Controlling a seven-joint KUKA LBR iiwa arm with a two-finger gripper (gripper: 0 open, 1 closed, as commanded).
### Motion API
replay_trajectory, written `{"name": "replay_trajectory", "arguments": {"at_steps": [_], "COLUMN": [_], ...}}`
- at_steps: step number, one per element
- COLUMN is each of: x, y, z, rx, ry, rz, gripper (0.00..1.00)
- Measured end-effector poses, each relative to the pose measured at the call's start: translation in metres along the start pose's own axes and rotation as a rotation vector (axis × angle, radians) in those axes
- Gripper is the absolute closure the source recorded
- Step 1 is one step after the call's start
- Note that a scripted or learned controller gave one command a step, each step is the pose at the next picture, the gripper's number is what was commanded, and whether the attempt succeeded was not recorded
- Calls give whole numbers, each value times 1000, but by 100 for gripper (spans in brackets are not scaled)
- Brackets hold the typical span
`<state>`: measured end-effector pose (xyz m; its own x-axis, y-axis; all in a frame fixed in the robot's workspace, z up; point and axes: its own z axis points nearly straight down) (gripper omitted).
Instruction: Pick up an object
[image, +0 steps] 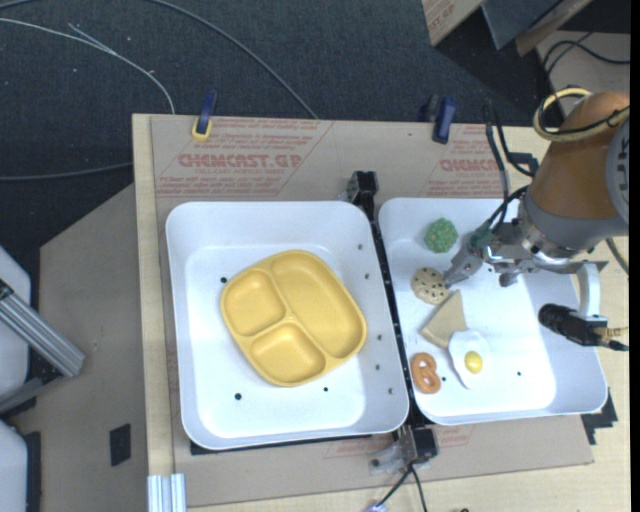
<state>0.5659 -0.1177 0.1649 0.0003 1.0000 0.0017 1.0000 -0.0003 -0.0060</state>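
In the right bin (560, 395) lie a green broccoli piece (440, 236), a speckled cookie (429, 285), a tan wedge (445, 322), a fried egg (469, 358) and an orange pretzel (426, 372). My gripper (485, 271) hangs over the upper middle of this bin, right of the cookie and just below the broccoli. Its fingers (461, 266) stand apart, open, with nothing between them.
The left bin (200, 400) holds a yellow divided plate (292, 316). A black divider runs between the two bins. The arm comes in over the right bin's far right corner. Blue clamps sit at the bench's back edge.
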Motion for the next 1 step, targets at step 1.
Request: {"name": "replay_trajectory", "arguments": {"at_steps": [1], "x": [-3], "y": [5], "z": [60], "rx": [1], "ry": [0], "rz": [0], "gripper": [0]}}
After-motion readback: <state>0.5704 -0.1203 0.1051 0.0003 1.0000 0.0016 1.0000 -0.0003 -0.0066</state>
